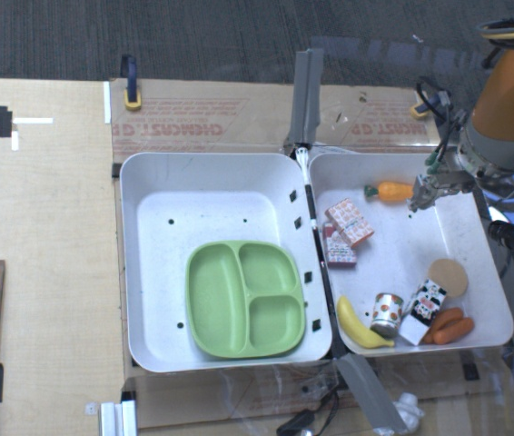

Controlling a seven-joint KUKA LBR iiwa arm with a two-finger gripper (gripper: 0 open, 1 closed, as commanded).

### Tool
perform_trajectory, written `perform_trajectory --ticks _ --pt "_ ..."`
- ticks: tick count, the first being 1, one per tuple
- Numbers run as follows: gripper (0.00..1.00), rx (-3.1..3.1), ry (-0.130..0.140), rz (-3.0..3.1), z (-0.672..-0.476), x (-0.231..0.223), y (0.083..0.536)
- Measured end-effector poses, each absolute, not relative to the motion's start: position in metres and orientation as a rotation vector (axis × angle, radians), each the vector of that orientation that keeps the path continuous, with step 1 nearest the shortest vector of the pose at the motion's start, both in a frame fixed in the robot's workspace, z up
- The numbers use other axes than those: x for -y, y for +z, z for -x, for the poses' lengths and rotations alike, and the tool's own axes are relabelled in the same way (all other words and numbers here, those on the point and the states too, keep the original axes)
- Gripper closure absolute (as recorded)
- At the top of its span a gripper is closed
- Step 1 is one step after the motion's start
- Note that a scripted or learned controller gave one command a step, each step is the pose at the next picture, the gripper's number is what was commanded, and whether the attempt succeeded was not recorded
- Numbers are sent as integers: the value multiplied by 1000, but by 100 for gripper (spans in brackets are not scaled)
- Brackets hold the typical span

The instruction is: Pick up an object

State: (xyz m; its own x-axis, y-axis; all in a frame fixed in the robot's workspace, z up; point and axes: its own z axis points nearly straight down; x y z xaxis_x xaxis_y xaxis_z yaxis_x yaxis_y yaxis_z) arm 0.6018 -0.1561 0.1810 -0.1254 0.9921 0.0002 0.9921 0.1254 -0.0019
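Pale wooden counter (39, 180) bearing two shallow white bins. Upper right of frame: dark jaws (428, 192), spread impossible to tell, just right of a small orange plastic carrot (393, 190) in the right bin (402, 271). Reversed red lettering on brown cardboard (212, 116) behind, not legible. Open floor mid-bin; green divided plastic plate (245, 298) in the left bin (148, 243).

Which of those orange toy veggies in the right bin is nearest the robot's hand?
The lone orange carrot at the bin's far edge, just left of the gripper. The other orange pieces lie in the near right corner, well away.
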Motion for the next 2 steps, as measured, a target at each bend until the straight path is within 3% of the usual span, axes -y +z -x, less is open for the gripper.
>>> perform_trajectory --ticks 1,2 --pt "0 2355 2 2078 -602 157 181" --pt "0 2503 -11 1931 -664 147 105"
